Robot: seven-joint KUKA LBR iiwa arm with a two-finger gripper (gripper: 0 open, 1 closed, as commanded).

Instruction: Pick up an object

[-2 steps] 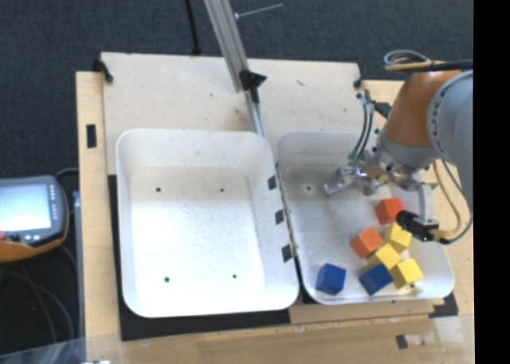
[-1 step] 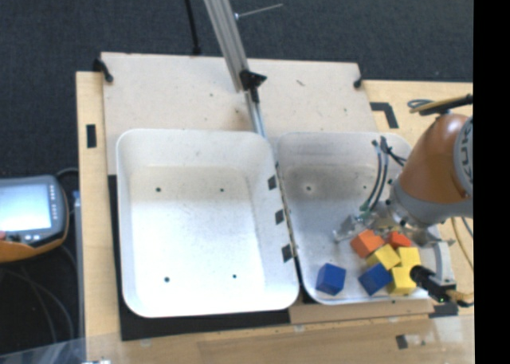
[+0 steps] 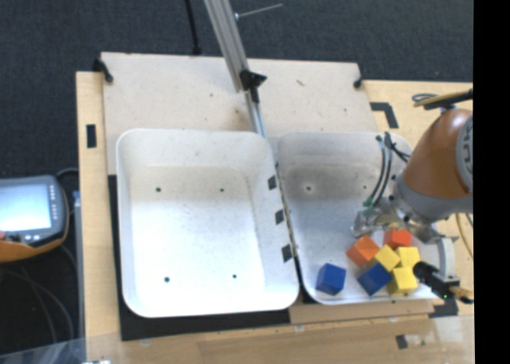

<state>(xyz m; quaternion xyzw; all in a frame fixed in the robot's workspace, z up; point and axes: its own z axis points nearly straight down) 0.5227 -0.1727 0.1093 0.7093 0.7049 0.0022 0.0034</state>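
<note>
White plastic forms two shallow bins set side by side on the bench. The left bin (image 3: 199, 219) takes up the centre-left of the frame. The right bin (image 3: 327, 171) holds a tight cluster of blocks in its lower right corner. From left to right, the cluster has a blue block (image 3: 331, 278) standing slightly apart, an orange block (image 3: 363, 250), a second blue block (image 3: 374, 278), a yellow block (image 3: 387, 257), a small red-orange block (image 3: 398, 237) and a second yellow block (image 3: 406, 275).

The arm (image 3: 438, 167) enters from the right edge of the frame. The gripper (image 3: 381, 221) hangs at the upper edge of the cluster. The state of the gripper cannot be determined from this view.

The blocks lie just below and slightly right of the gripper in the frame. The orange block and the red-orange block are nearest. The isolated blue block, further to the lower left, probably offers the clearest approach because no neighbour touches it.
</note>
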